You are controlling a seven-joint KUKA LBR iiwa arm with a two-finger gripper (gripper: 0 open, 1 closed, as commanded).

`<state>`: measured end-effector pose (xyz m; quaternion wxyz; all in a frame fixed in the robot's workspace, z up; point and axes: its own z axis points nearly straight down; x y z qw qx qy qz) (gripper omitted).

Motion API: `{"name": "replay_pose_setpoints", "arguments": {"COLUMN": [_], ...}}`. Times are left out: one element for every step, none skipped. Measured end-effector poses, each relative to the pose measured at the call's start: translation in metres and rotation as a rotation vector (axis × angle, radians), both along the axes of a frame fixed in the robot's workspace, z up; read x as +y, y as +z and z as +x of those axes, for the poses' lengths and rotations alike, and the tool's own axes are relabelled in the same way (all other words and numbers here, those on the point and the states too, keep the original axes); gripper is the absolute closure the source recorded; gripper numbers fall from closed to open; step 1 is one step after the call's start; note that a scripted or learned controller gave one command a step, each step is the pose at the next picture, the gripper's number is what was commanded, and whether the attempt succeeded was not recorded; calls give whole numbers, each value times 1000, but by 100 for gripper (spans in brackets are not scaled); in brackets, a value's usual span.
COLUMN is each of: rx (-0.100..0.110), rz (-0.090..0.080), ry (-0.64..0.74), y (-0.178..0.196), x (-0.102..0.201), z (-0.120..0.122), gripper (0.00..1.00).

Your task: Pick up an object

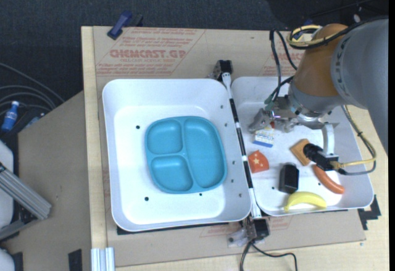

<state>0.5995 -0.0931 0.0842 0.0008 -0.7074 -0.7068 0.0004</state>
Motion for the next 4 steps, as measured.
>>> {"name": "replay_pose_setpoints", "arguments": {"rx": [-2,0,-3,1], "rz": [0,1,-1,0], "ry": [0,2,1,0], "y": [10,101,179,181], "x": [1,47,40,7], "z": [1,-64,-54,-105], "gripper": [100,100,100,100]}}
